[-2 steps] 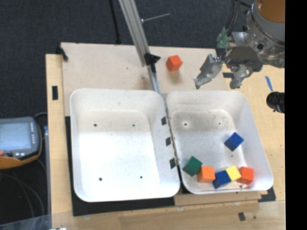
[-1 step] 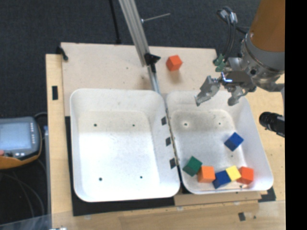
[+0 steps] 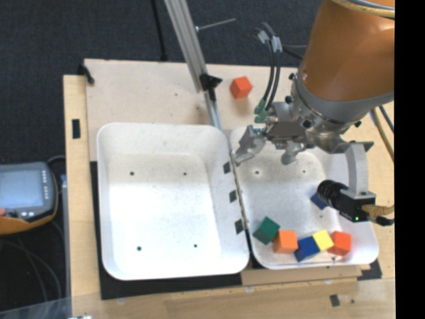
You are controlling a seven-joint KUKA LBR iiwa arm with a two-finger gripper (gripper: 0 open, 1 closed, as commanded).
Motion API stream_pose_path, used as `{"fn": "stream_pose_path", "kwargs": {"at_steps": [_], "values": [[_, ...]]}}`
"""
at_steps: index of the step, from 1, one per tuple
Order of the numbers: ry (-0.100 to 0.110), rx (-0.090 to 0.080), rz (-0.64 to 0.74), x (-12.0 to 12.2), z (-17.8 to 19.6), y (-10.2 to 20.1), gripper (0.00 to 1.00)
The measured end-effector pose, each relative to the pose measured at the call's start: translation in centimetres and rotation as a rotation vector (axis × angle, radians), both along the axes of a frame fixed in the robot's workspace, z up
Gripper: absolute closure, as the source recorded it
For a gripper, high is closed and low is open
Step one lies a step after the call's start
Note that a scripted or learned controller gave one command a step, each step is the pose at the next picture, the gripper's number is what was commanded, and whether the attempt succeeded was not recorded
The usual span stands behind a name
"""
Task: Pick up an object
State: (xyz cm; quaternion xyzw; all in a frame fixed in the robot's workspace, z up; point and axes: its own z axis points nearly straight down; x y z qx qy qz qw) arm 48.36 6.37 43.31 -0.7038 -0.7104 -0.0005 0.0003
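My gripper hangs over the back of the right bin, under the big orange wrist band. Its two grey fingers stand apart, open, with nothing between them. Along the right bin's front edge lie several cubes in a row: green, orange, blue, yellow and red-orange. They are well in front of the gripper. Another blue cube peeks out beside a black device at the bin's right side. A lone orange cube sits on the bench behind the bins.
The left bin lies beside the right one. A slanted aluminium post rises from the bench just behind the bins' shared edge. A black device on a grey bracket overhangs the right bin. A handheld pendant sits off the bench at left.
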Motion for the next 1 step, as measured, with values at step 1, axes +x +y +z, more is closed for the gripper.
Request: {"fn": "stream_pose_path", "kwargs": {"at_steps": [1], "values": [[0.002, -0.004, -0.013, 3.74, -1.91, -5.34, 0.00]]}}
